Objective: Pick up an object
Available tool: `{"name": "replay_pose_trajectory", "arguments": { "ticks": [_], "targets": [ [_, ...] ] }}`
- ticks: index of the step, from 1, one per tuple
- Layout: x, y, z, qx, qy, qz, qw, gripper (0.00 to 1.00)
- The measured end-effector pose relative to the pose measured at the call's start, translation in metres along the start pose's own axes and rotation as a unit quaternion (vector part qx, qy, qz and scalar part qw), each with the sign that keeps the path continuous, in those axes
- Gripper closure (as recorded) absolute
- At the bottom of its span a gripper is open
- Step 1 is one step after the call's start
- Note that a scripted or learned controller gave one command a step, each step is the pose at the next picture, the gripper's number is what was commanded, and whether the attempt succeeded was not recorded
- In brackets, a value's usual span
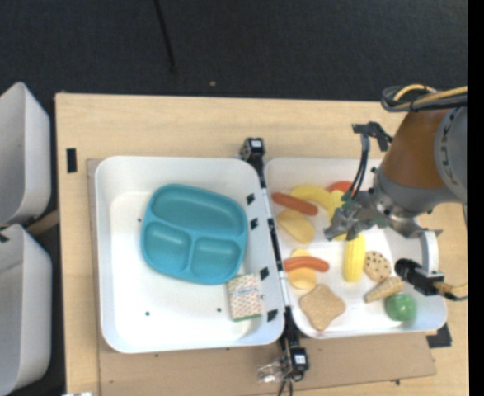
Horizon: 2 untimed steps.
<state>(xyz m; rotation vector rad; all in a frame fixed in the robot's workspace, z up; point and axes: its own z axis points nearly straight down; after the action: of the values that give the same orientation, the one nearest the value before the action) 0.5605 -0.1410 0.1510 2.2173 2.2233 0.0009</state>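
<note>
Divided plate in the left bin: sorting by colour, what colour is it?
Teal-blue divided plate, clearest in the camera view.

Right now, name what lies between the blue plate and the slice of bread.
In the camera view, a small patterned packet lies between blue plate and bread slice, alongside the bins' adjoining walls.

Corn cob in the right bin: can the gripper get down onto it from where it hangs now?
Probably yes. The gripper hangs just above the upper end of the corn cob, with nothing lying on top; a cookie sits close beside it.
</note>
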Motion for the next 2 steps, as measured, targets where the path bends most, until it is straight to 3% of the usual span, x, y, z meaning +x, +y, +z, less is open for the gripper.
{"name": "replay_pose_trajectory", "arguments": {
  "ticks": [1, 2],
  "targets": [
    [-0.002, 0.004, -0.063, -0.002, -0.001, 0.0, 1.0, 1.0],
    [-0.003, 0.005, -0.09, 0.0, 0.0, 0.0, 1.0, 1.0]
  ]
}}
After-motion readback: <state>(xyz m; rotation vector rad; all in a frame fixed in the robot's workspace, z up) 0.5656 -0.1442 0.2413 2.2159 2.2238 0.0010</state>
